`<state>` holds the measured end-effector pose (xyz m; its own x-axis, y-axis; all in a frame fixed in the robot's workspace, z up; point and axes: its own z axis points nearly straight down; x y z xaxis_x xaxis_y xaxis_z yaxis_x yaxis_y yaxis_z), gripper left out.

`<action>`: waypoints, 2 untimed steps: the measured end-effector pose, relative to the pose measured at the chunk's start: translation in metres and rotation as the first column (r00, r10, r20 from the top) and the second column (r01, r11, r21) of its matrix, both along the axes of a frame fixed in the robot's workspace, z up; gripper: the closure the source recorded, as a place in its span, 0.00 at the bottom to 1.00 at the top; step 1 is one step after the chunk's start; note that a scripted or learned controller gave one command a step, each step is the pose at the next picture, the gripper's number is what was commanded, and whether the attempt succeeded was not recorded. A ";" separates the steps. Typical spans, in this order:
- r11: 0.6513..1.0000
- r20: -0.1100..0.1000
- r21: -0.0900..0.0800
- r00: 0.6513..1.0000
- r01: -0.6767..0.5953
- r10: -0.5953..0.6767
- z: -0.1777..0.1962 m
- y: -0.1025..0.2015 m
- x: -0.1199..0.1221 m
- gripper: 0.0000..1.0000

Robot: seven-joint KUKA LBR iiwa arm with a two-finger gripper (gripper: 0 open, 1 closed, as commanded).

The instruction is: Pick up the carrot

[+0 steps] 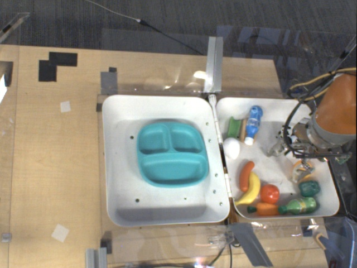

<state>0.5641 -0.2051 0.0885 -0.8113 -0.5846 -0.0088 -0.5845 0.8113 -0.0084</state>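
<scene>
Whether the jaws are spread or pressed together cannot be told; they are lost in the dark wrist hardware under the arm [336, 111], which hangs over the right bin [333, 206] near the tabletop's right edge. Nothing is seen pinched there.

The carrot [267, 209] is judged to be the short orange piece with a green tip. It lies flat in the right bin against the wall nearest the tabletop's front edge. It is touched by a banana [250, 190] and a red tomato [270, 193], with a green bottle-like item [298, 205] just beside it.

It is probably a light, stiff plastic toy with a smooth, somewhat slippery skin. It is best taken across its orange middle, though little room is left by its neighbours and the wall.

The right bin also holds a reddish sausage shape [246, 175], a white egg [231, 148], a green can [234, 127], a blue bottle [254, 123] and a dark green item [309, 188]. In the left bin [111, 149] a teal divided plate [172, 159] is held.
</scene>
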 end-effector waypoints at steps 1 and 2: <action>0.979 0.005 -0.001 0.979 -0.203 0.203 0.001 0.003 -0.012 0.00; 0.879 0.001 -0.007 0.879 -0.477 0.477 0.000 0.001 -0.031 0.00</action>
